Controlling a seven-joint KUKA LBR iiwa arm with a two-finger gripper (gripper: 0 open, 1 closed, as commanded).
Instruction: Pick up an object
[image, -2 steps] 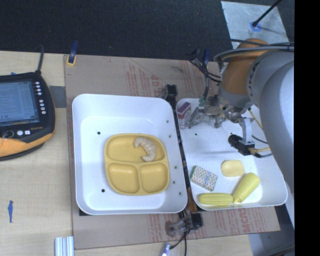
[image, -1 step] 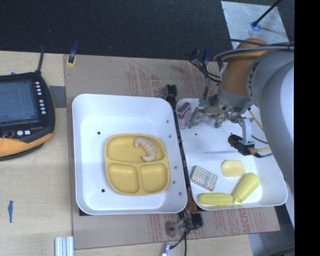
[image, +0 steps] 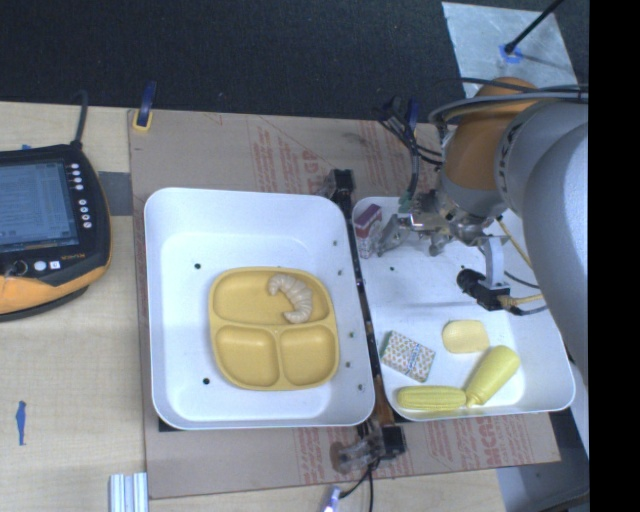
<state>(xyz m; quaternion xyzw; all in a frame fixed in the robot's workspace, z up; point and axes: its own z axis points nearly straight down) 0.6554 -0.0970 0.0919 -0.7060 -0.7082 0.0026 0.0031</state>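
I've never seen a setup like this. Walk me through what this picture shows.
One camera looks down at a slant on a bench. The grey and orange machine at the right is a robot arm; its pincer hangs over the far corner of the right bin. That bin holds a small purple-topped box, a patterned packet, a pale yellow block and two yellow corn-like pieces. The left bin holds a yellow divided plate with a shrimp-like toy. A handheld control screen lies at the left. I can't see anything gripped.
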